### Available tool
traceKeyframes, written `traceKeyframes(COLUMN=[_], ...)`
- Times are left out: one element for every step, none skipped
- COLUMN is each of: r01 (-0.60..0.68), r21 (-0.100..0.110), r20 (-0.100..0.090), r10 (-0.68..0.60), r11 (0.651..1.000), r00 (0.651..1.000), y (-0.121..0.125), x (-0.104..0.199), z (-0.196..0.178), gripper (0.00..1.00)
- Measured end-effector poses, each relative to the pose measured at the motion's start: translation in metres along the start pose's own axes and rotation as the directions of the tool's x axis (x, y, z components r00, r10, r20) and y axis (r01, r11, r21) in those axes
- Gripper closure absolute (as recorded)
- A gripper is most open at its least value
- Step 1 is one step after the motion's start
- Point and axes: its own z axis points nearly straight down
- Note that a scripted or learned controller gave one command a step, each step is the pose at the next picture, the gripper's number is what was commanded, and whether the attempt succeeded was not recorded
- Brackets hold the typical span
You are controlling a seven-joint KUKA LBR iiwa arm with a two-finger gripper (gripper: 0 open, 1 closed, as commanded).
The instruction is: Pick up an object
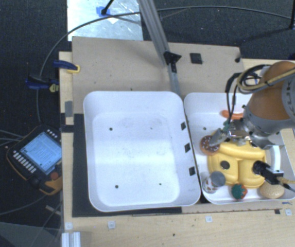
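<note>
Gripper [225, 134] sits low inside the right bin [201, 107], at the upper left edge of a lumpy yellow toy [233, 161]. From this slanted view I cannot tell whether it is open or closed, or whether it has hold of anything. Its metal tip looks to be touching the toy or just above it.

Just left of the gripper lies a round brown disc [207, 144] with a reddish rim, close against the toy's left side. Behind the gripper, toward the far wall of the bin, a small orange piece [226, 114] shows, partly covered by the arm's cables. Along the near wall three more things lie in a row in front of the toy: a grey round piece [217, 179] at the left, a teal ball [238, 191] with a red patch in the middle, and a tan stone-like lump [271, 190] at the right corner.

The arm [271, 104] comes in from the right, with its orange band over the bin's far right part.

The left bin [93, 138] stands beside the right one, their rims touching. Three small black tabs [187, 147] sit along that shared edge. Both bins rest on a tan bench [132, 66], where a small black square [196, 58] lies near the far edge. A grey pole [152, 19] slants down to a black clamp there. Blue clamps [64, 65] grip the bench's left side. On the dark floor to the left lies a handheld control unit [36, 156] — its screen is lit.
</note>
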Motion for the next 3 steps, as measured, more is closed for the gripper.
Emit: traceKeyframes(r01=[0.005,0.007,0.005], r21=[-0.021,-0.032,-0.004], r20=[0.001,-0.002,0.002], r10=[-0.005,-0.007,-0.005], r11=[1.000,0.999,1.000], r00=[1.000,1.000,1.000], y=[0.007,0.012,0.019], x=[0.002,0.004,0.008], z=[0.005,-0.010,-0.072], gripper=[0.00,1.00,1.00])
